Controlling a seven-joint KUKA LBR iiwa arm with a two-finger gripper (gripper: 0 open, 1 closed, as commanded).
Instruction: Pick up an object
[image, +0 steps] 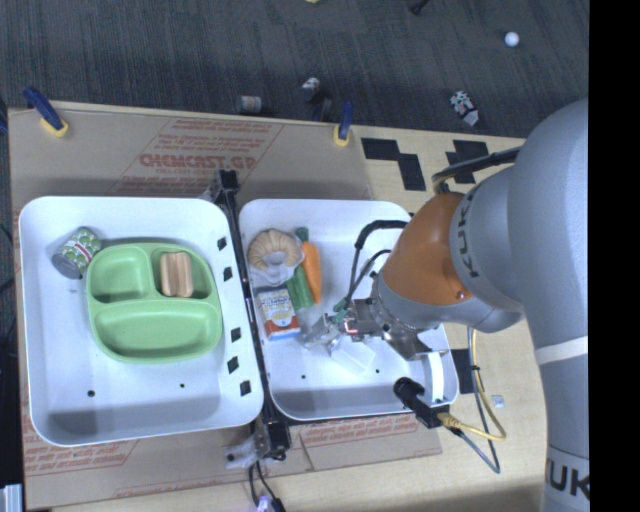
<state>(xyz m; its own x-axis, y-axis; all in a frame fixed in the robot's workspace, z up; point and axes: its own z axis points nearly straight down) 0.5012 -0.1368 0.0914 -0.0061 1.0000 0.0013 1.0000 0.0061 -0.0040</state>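
Nearest the camera's low edge, the front floor of the right bin (330, 395) lies bare, so a miss there would close on nothing. Just above it the gripper (328, 335) sits low in that bin, at the right edge of a tight cluster of objects; whether it is wide, narrow or holding anything cannot be told, since the wrist and its cables cover that part.

The likeliest target is the small carton (276, 312), just left of the gripper, with a green piece (299, 285) and the carrot (312, 270) pressed against it and a round pastry (274, 250) beyond. Packed like this, a grasp may catch two items, or nudge the carton aside and slip off its flat face.

Farther left, the left bin (45, 385) holds a green divided tray (150, 335), a wooden block (176, 273) and a can (75, 250), well apart from the arm.
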